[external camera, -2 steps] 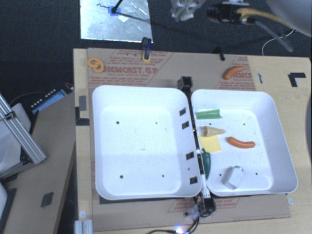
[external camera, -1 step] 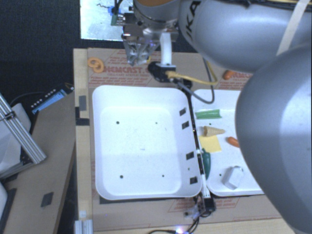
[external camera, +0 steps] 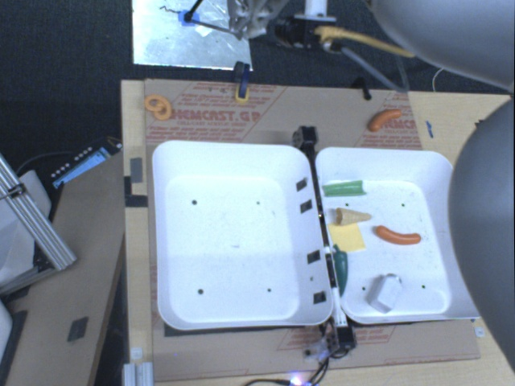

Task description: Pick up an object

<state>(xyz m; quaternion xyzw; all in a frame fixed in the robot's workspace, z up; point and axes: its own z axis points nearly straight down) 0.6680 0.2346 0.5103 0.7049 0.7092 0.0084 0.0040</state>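
Nothing has been lifted yet, as far as the view shows: every toy lies flat in its place, and the arm (external camera: 489, 240) looms large and blurred over the right edge of the right bin (external camera: 418, 195), with no object seen carried by it. The whole pick is judged still to be done.

Nearest, at the near edge of the right bin, a pale grey block (external camera: 385, 292) lies alone, well apart from the others. Just beyond it, against the divider between the two bins, a dark green pepper-like piece (external camera: 341, 268) lies lengthwise. Touching its far end is a flat yellow square (external camera: 347, 237), perhaps a toy cheese slice. Beside that, toward the right wall, an orange sausage (external camera: 398, 236) lies by itself with free space all round, which probably makes it the easiest target. Farther on, a tan cone (external camera: 352, 216) lies on its side just past the yellow square, and near the far edge a green oblong piece (external camera: 344, 188) rests close to the divider.

The left bin (external camera: 225, 240) shows its bare white floor.

Beyond the bins, on the worktop (external camera: 338, 111), a second sausage (external camera: 385, 120) lies toward the far right corner and an orange pretzel (external camera: 158, 107) near the far left corner.
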